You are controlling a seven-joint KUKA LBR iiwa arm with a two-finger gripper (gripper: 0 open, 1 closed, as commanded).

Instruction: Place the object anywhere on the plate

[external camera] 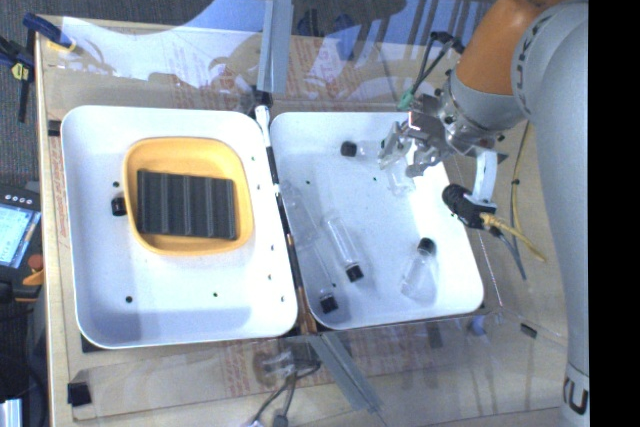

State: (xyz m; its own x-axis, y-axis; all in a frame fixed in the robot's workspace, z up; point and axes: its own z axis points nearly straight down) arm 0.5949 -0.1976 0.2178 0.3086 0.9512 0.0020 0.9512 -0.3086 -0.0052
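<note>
On the bench (150, 380), the end effector (408, 153) hovers in the right bin (305, 145); finger spread unclear. A clear vial with black cap (341, 250) lies below-left of it, well apart. The yellow plate (185, 155) sits in the left bin (90, 215).

We see a brown bench (150, 375) carrying two shallow white bins side by side, their inner edges nearly touching. The left bin (90, 285) and the right bin (330, 175) rest directly on the bench top (a grey upright strip (274, 40) rises behind the seam between them). A small clear object (275, 365) lies on the bench just below that seam.
</note>
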